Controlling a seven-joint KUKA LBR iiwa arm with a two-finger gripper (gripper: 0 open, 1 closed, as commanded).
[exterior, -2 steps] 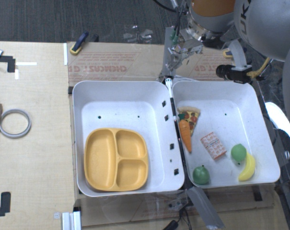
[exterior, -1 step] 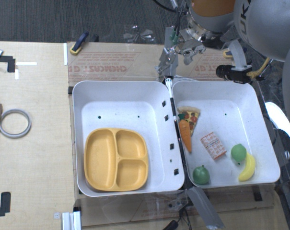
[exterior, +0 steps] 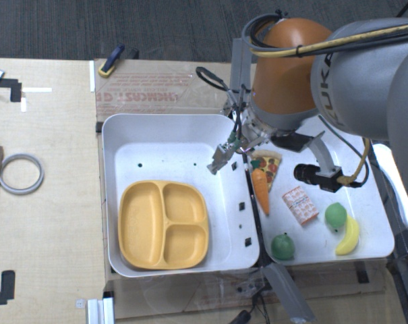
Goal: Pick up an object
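My gripper point(exterior: 225, 155) hangs under the orange wrist band, low over the right back part of the left bin point(exterior: 156, 130), close to the wall between the two bins. Nothing shows in its grasp. In the right bin point(exterior: 375, 248) lie an orange carrot point(exterior: 260, 189), a pizza slice point(exterior: 269, 163), a small red and white box point(exterior: 300, 204), a green round fruit point(exterior: 336, 215), a yellow banana point(exterior: 348, 237) and a dark green fruit point(exterior: 282, 246). The carrot and the pizza slice lie just right of the gripper.
A yellow divided plate point(exterior: 164, 223) fills the front of the left bin. On the bench to the left lies a roll of tape point(exterior: 19, 173). A blue and yellow tool point(exterior: 112, 59) rests behind the bins. The arm's body covers the back of the right bin.
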